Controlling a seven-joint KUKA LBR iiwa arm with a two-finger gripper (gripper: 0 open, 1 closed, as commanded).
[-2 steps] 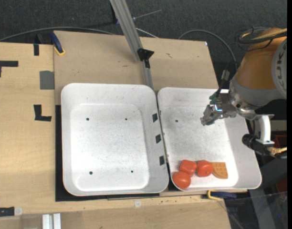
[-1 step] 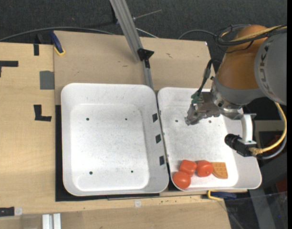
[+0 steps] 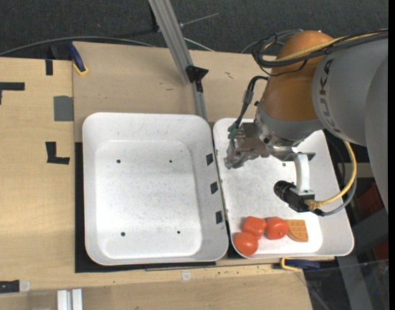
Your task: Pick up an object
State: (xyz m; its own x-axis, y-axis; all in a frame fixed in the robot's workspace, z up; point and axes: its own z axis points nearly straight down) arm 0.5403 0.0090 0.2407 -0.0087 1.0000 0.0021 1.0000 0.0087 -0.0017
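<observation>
- At the far left the wooden bench (image 3: 30, 192) carries a few dark tape marks and a grey patch.
- Next comes the left bin (image 3: 146, 189), a shallow white tray speckled with small dark dots.
- A grey metal pole (image 3: 178, 44) slants down from the top of the view to the gap between the two trays.
- The gripper (image 3: 235, 155) hangs over the upper left part of the right bin (image 3: 262, 186), close to the wall it shares with the left one; from here I cannot tell how the jaws stand, as the dark mechanism hides them.
- Nothing shows between them.
- Low in the right bin, near its front edge, lie three red-orange pieces (image 3: 259, 232) bunched together, with a tan waffle-like piece (image 3: 298, 230) touching them on the right.
- They sit well apart from the gripper.
- The arm (image 3: 326, 89), grey with an orange band, fills the upper right, cables looping beside it.
</observation>
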